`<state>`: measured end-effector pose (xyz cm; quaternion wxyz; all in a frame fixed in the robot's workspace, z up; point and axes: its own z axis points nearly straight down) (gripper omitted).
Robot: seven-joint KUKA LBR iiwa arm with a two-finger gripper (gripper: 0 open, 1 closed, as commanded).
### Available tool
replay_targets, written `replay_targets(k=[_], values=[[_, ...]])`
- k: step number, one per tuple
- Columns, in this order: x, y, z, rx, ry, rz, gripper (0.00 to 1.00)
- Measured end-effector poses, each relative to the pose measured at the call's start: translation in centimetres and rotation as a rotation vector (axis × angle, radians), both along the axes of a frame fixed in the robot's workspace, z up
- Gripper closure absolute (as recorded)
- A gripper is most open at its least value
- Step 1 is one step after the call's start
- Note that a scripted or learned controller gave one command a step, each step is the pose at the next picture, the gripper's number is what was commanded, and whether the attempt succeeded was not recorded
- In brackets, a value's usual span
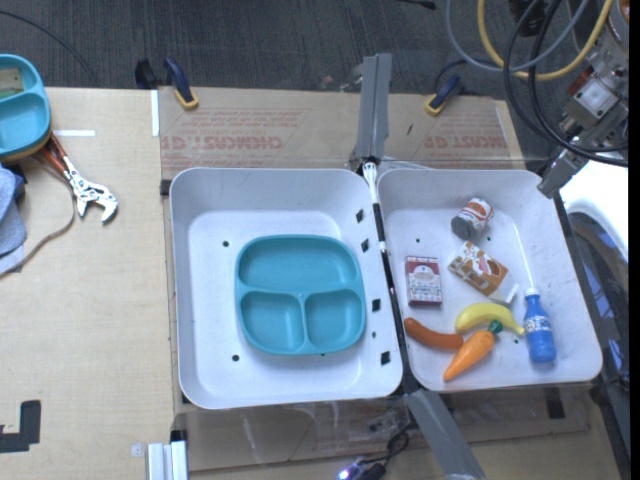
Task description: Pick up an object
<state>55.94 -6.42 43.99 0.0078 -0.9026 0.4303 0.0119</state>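
Note:
The right bin (570, 268) holds several small objects. A grey and orange can (474, 216) lies at the back, with a red card box (424, 280) and an orange-and-white snack packet (478, 269) in front of it. Nearer the front lie a yellow banana (487, 317), an orange carrot (470, 354), a red-orange sausage shape (433, 335) and a blue bottle (539, 330). My gripper (562, 173) hangs at the bin's back right corner, above the rim and apart from every object.
A teal divided plate (300, 294) fills the middle of the left bin (200, 268). On the bench to the left lie a wrench (90, 196), a teal bowl (20, 108) and a grey cloth (8, 228). Cables (540, 28) hang over the back right.

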Motion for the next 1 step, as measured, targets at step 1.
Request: replay_targets(k=[1], values=[[0.27,-0.09,0.55,0.008,0.005,-0.006,1.00]])
